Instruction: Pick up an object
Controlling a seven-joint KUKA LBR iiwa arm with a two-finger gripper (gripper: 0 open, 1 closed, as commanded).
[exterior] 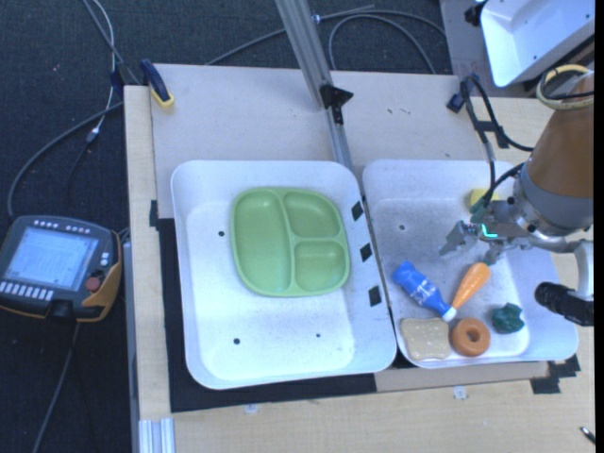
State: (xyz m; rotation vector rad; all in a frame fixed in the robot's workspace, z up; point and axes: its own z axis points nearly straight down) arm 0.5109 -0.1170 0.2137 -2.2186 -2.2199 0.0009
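My gripper (479,241) hangs over the middle of the right bin (415,192), open, with nothing between its fingers. Just below it lies an orange carrot (470,286), slanted, apart from the fingertips. To the carrot's left is a blue bottle (420,289). Along the bin's front edge sit a tan bread slice (425,338), a brown donut (469,336) and a dark green piece (508,317). Behind the wrist a yellow object (478,197) is partly hidden.
The left bin (217,347) holds a green divided plate (290,241). A metal pole (307,36) slants down to the seam between the bins. Cables (486,130) run along the right bin's back right. A teach pendant (57,267) lies off the bench at left.
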